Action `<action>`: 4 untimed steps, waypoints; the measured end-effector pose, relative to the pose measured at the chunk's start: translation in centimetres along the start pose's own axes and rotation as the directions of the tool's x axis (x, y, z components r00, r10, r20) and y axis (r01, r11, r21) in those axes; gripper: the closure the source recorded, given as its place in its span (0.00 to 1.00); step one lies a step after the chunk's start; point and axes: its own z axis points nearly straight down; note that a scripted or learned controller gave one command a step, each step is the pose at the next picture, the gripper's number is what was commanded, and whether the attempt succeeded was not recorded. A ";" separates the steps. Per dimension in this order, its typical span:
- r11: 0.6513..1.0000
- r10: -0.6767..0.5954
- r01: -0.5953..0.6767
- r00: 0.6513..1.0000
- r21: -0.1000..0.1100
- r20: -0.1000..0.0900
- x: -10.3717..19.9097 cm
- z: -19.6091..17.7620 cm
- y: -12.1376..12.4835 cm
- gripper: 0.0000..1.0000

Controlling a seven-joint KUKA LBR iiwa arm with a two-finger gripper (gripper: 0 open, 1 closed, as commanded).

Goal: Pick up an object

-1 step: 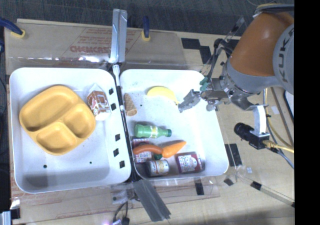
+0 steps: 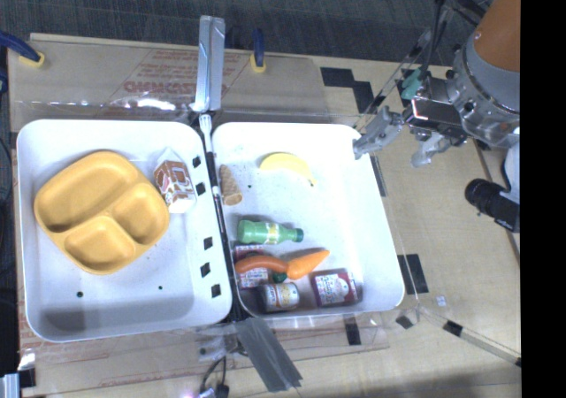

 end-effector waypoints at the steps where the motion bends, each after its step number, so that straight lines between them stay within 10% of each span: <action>1: 0.987 -0.160 0.160 0.987 0.006 0.000 2.8 12.3 6.4 0.00; 2: 0.965 -0.261 0.261 0.965 0.005 0.000 5.5 19.2 3.3 0.00; 3: 0.990 -0.144 0.144 0.990 0.008 -0.002 -0.7 31.6 2.9 0.00; 4: 0.958 -0.286 0.286 0.958 0.005 -0.003 -0.7 30.9 -1.2 0.00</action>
